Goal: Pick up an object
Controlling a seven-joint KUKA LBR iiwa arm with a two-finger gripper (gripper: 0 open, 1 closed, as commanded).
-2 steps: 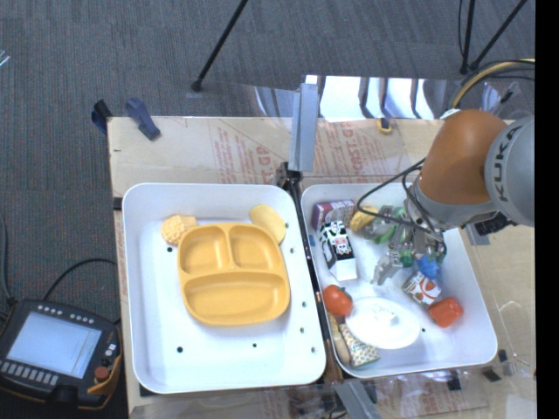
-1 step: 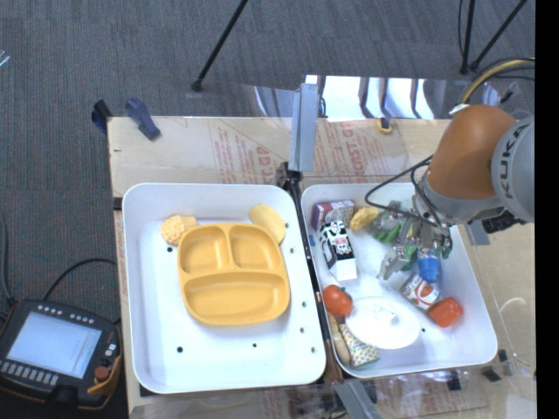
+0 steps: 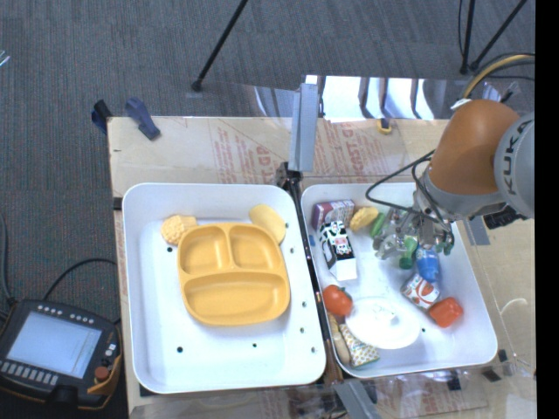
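My gripper [image 3: 410, 236] hangs low over the back right part of the right bin [image 3: 483, 319], below the arm's orange band [image 3: 470, 147]. Right under and beside it lie a green piece [image 3: 408, 254], a blue object [image 3: 427, 265] and another green item [image 3: 381, 224]. A yellow piece [image 3: 363, 218] and a purple box [image 3: 332, 211] sit to its left. A black-and-white carton [image 3: 337, 248] lies further left. Whether anything is gripped is hidden by the wrist.
The right bin also holds a red-and-white can [image 3: 420, 292], an orange-red pepper [image 3: 445, 312], a tomato [image 3: 337, 301], a white plate [image 3: 383, 324] and a wrapped item [image 3: 358, 350]. The left bin [image 3: 148, 321] carries a yellow divided tray [image 3: 232, 273] with two yellow toys behind it.
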